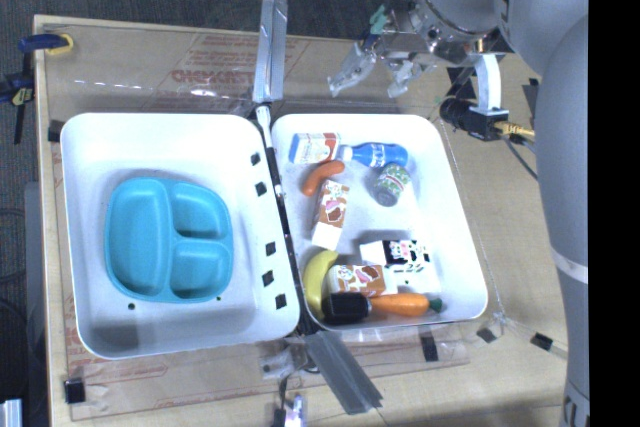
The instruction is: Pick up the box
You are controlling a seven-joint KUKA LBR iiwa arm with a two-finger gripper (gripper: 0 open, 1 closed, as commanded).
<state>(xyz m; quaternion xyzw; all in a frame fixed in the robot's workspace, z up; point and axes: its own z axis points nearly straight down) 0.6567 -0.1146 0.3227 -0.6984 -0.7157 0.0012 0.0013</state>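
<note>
While the arm hangs at about one o'clock, beyond the far rim of the right bin, its hand sits above the bare worktop with fingers spread apart and nothing between them. At five o'clock in that bin lies the box, white with black patches, just beside a banana and a carrot. At nine o'clock, the left bin carries a blue divided tray.

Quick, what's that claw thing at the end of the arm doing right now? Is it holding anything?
End effector: open, holding nothing; it hovers above the bench beyond the far edge of the right bin.
</note>
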